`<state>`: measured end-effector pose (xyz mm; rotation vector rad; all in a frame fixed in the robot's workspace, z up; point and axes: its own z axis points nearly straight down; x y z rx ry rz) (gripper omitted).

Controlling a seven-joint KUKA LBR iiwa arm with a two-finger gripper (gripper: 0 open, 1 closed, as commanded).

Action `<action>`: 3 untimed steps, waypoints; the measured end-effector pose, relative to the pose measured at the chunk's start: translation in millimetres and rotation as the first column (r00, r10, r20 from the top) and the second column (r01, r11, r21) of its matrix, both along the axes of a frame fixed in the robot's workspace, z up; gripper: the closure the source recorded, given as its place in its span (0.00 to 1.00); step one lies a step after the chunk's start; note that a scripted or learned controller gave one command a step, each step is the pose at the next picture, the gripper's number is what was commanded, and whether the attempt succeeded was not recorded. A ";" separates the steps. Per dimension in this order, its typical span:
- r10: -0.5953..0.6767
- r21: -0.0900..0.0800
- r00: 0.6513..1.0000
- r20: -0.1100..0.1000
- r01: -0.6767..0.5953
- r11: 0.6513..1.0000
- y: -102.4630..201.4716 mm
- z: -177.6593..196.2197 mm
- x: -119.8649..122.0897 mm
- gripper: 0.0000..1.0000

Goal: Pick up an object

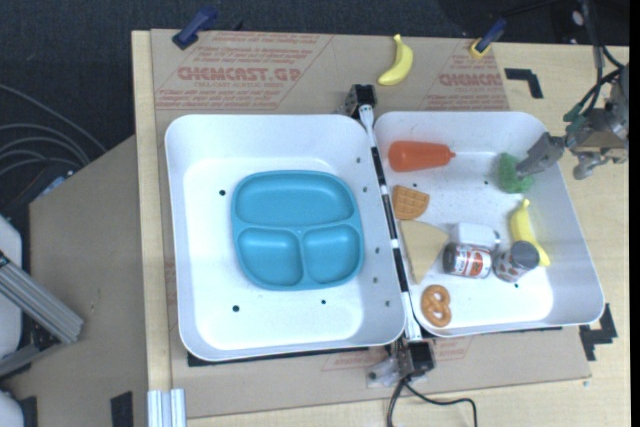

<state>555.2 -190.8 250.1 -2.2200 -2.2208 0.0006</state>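
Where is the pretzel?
The pretzel lies in the right bin, in its near left corner, just below the small can lying on its side.

The bench [300, 75] has a tan top printed with red lettering, and two shallow white bins sit on it side by side, the left bin [190, 215] touching the right bin [575, 285] along their inner walls. A yellow banana [397, 63] lies directly on the bench just behind the bins. Blue clamps [194, 27] grip its far edge.
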 end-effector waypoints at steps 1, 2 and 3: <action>0.001 0.000 1.000 -0.001 -0.001 1.000 -13.2 -125.0 99.4 0.00; 0.002 0.001 1.000 -0.001 -0.002 1.000 34.3 -165.3 111.2 0.00; 0.002 -0.002 1.000 0.001 -0.002 1.000 33.5 -154.0 112.0 1.00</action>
